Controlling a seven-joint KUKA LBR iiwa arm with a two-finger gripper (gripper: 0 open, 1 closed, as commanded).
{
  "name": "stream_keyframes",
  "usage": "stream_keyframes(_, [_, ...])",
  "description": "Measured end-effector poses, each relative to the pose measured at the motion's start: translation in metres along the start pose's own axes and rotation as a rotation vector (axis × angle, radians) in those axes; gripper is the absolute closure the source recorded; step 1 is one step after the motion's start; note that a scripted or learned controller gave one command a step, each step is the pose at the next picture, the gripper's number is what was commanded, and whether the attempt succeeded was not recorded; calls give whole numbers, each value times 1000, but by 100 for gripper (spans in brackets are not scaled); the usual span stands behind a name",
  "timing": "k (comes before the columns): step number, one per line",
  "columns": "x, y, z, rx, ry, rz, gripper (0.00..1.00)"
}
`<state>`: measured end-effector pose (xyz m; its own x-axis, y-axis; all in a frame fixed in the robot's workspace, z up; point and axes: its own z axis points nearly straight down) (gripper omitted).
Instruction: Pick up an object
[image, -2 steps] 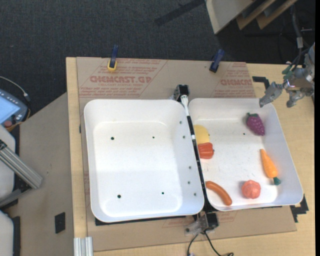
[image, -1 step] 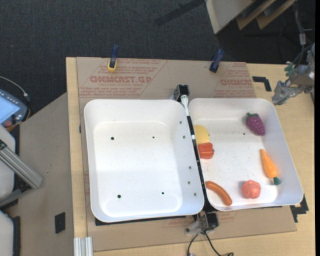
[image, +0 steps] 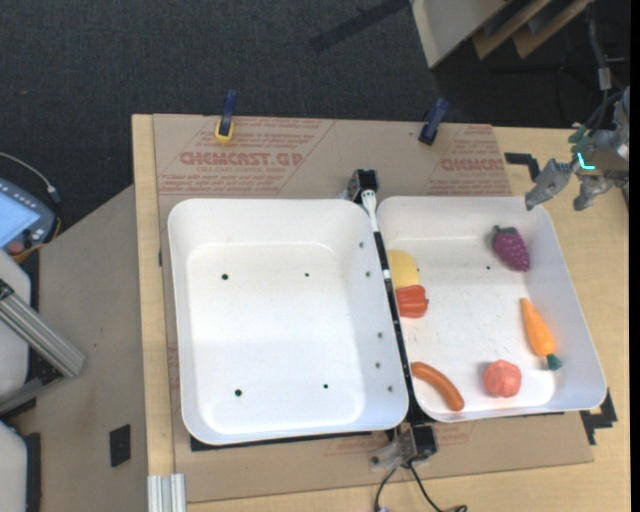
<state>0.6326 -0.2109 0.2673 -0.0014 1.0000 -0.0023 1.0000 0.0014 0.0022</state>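
The right bin (image: 465, 320) holds several toy foods. A purple bunch of grapes (image: 511, 248) lies near its far right corner. A yellow piece (image: 402, 266) and a red-orange piece (image: 411, 300) sit against its left wall. An orange carrot (image: 537, 330) lies by the right wall, with a red tomato-like ball (image: 503, 378) and an orange sausage (image: 438, 385) near the front. My gripper (image: 562, 190) hangs open above the bench just beyond the right bin's far right corner, up and to the right of the grapes, with nothing between its fingers.
The left bin (image: 270, 320) stands beside the right one, with a black divider strip (image: 385, 290) between them. Both rest on a brown board (image: 300, 150) held by a yellow clamp (image: 226, 122) and a blue clamp (image: 434, 122) at the far edge.
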Motion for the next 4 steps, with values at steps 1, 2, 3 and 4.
stream_keyframes(1, [0,1,-11,-5,-2,-1,100])
stream_keyframes(2, [0,1,-11,-3,-3,-1,0])
stream_keyframes(3, [0,2,-22,-8,-5,-2,100])
stream_keyframes(4, [0,1,-21,-7,-5,-2,0])
